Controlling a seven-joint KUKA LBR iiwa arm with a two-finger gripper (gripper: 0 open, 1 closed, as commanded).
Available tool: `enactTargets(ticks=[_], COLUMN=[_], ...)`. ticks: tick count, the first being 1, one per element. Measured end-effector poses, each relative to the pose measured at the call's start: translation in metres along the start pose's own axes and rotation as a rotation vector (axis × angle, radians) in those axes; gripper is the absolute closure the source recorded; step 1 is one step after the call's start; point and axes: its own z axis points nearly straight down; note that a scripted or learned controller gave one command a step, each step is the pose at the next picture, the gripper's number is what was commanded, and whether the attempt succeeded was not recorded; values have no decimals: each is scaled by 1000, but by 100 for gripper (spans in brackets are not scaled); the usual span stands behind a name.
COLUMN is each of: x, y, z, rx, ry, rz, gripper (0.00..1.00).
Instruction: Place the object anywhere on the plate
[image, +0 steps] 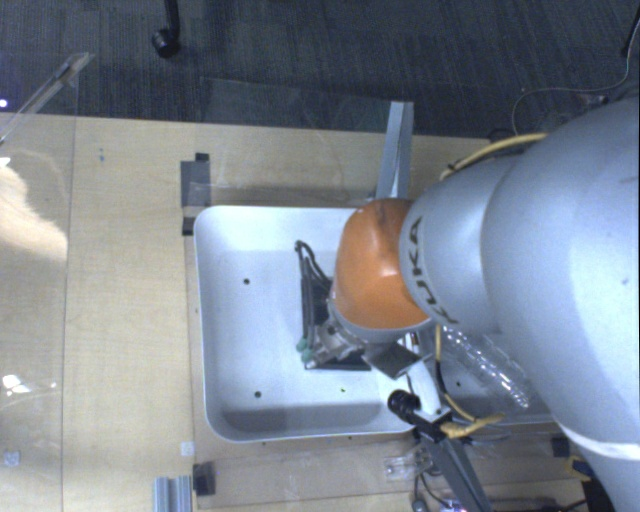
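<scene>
Small green object (301, 347), shape unresolved, seen at the lower tip of the gripper, against the floor of the left shallow white plastic bin (240, 330); whether pinched or merely touched cannot be told from this angle. Dark two-finger gripper (313, 352) low over the bin floor, right of centre, body running up-and-down in frame with a thin black cable looping off its upper end. Finger spacing mostly hidden by the wrist above; cannot tell spread or pressed together. Directly over it, glossy orange band (372, 265) of the wrist, then the broad grey arm casing (540, 250) with KUKA lettering, covering most of the right half of frame and most of the second bin. Clear crinkled plastic item (485, 365) visible just below the arm, in the right bin's exposed strip. Two small dark dots on the left bin's floor. Light wooden bench top (110, 300) around the bins; black corner brackets at the left bin's upper and lower left corners. Dark carpeted floor (300, 50) beyond the bench.
</scene>
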Motion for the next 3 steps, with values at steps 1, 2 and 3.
enactTargets(ticks=[1, 2, 3], x=[60, 57, 37], y=[40, 30, 87], z=[-40, -11, -111], rx=[-1, 1, -2], ry=[0, 0, -1], rz=[-70, 187, -98], gripper=[100, 100, 100])
